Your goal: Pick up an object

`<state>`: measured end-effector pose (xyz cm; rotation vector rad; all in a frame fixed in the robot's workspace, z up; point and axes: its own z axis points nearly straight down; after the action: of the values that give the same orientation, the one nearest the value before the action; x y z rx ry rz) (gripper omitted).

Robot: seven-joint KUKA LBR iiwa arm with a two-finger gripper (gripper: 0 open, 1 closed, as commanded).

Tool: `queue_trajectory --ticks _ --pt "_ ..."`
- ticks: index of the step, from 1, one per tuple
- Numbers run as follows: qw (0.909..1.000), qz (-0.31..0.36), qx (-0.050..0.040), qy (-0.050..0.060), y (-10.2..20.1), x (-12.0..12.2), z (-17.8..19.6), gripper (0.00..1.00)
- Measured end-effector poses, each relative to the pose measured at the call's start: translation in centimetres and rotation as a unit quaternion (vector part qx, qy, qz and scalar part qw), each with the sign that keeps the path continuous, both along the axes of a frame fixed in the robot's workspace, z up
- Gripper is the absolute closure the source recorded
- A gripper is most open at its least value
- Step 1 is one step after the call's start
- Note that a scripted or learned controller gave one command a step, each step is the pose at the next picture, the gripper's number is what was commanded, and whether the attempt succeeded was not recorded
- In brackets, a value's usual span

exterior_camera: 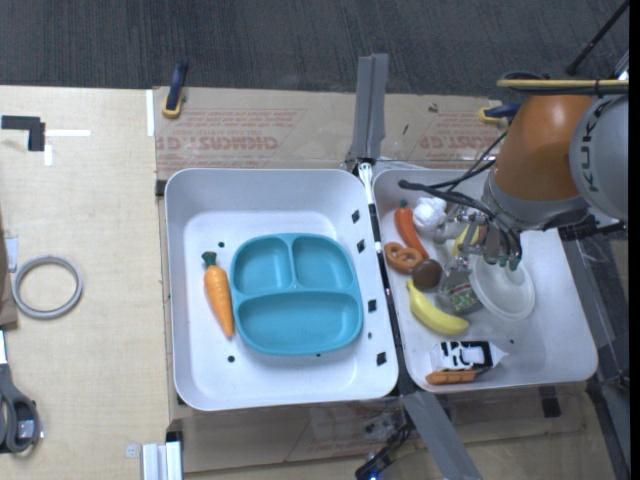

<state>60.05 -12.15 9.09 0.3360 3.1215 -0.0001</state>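
The arm reached into the right bin [560, 358] from the right, its pincer [487, 246] low over the clutter there; whether it was open or closed could not be told. Beside the pincer lay a banana [436, 311], a brown ball [427, 274], a pretzel [403, 257] and what looked like a white bowl [503, 290]. The left bin [190, 268] held a blue divided plate [297, 293] and a toy carrot [219, 294].
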Motion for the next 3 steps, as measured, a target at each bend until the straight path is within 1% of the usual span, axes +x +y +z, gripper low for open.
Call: queue_trajectory --ticks 1,2,3 --pt "0.9990 -0.045 0.0003 0.001 -0.7 -4.1 0.0 0.00" --pt "0.9914 -0.131 -0.0001 0.001 2.0 -3.3 0.0 0.00" --pt "0.9861 -0.166 -0.0002 0.001 1.2 -8.9 0.0 0.00"
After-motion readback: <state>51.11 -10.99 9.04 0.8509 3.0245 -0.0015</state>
